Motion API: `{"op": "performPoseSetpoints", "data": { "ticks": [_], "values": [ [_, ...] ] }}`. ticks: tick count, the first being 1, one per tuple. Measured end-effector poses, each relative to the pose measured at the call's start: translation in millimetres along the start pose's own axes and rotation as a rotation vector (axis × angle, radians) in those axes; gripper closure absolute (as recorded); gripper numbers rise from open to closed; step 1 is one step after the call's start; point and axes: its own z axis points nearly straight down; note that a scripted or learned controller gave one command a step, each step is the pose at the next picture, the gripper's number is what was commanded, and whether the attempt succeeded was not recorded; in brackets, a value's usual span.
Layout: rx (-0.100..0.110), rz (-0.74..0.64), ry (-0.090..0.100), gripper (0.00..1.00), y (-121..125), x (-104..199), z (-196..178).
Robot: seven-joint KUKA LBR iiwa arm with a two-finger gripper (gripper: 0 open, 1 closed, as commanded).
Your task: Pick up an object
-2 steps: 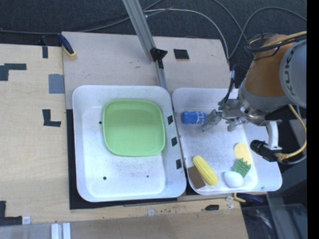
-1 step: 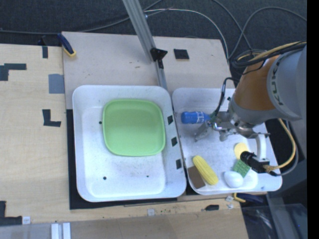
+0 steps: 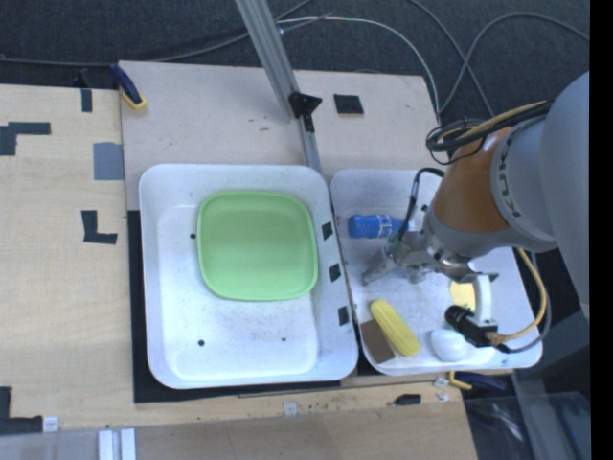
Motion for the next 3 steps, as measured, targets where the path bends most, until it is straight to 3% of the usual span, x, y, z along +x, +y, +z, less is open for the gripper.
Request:
{"op": "performPoseSetpoints", "data": {
  "ticks": [1,3],
  "values": [
    [-0.002,0.001,-0.001,1.00,0.3,-0.7,-11.6],
    [-0.004,0.000,0.000,1.00,-8.3,-6.5,-119.3]
  ]
}}
